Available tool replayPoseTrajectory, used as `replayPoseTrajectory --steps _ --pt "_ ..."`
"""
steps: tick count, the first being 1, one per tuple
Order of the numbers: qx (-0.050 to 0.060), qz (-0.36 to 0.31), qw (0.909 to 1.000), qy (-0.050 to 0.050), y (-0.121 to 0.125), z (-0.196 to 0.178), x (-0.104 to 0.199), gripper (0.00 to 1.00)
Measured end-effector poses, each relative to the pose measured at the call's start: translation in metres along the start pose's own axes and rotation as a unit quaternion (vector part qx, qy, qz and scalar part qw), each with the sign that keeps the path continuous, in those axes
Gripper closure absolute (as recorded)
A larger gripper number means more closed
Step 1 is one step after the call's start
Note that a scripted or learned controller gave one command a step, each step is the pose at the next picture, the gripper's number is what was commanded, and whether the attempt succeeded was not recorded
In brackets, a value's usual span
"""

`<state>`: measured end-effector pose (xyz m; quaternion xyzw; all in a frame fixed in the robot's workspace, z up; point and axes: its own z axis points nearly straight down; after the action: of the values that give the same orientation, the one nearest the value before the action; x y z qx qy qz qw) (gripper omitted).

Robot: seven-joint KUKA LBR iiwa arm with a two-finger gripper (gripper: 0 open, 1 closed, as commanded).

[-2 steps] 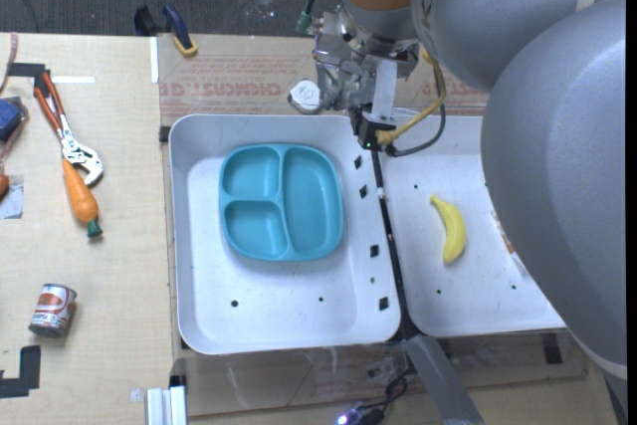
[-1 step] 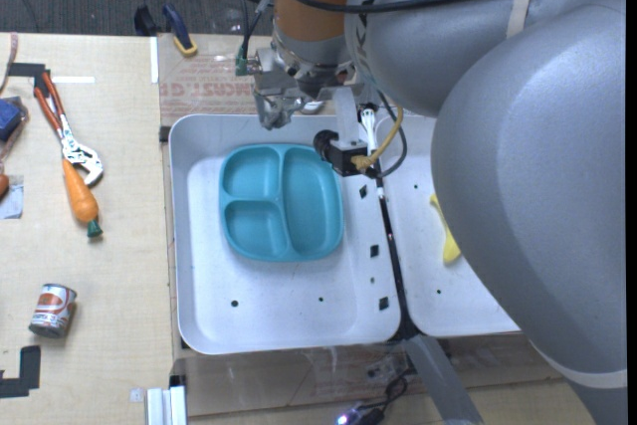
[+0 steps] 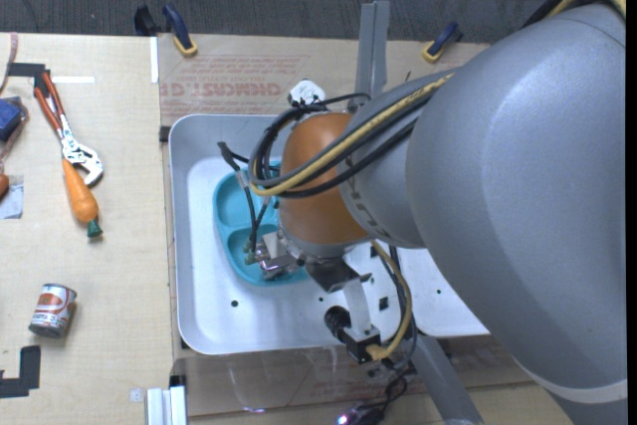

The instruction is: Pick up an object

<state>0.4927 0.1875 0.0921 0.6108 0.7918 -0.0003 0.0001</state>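
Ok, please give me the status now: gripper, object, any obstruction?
Arm low over white bin, wrist hides the gripper. Teal object lies in bin beneath wrist, grasp not confirmed. Cables drape across it.

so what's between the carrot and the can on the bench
Nothing: in the camera view the bench is bare wood between the carrot and the can. The wrench lies above the carrot, outside that stretch.

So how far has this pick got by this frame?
Done: the arm has reached into the white bin, its wrist low over a turquoise dish. In hand: nothing I can confirm, since the wrist blocks the view of the gripper and any contact with the dish. Left: a confirmed grasp and a lift; the dish lies on the bin floor.
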Motion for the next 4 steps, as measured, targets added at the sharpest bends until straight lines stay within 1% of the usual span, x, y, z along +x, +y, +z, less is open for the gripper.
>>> replayPoseTrajectory --steps 1,2,3,4 --pt "0.0 0.221 0.9752 -0.001 0.021 -0.099 -0.114 1.0" --pt "0.001 0.2 0.9798 -0.001 0.031 -0.105 -0.008 1.0" --pt "0.002 0.254 0.9673 -0.002 0.129 -0.033 0.007 1.0" --pt "0.0 0.302 0.9532 -0.001 0.159 -0.155 -0.049 1.0"
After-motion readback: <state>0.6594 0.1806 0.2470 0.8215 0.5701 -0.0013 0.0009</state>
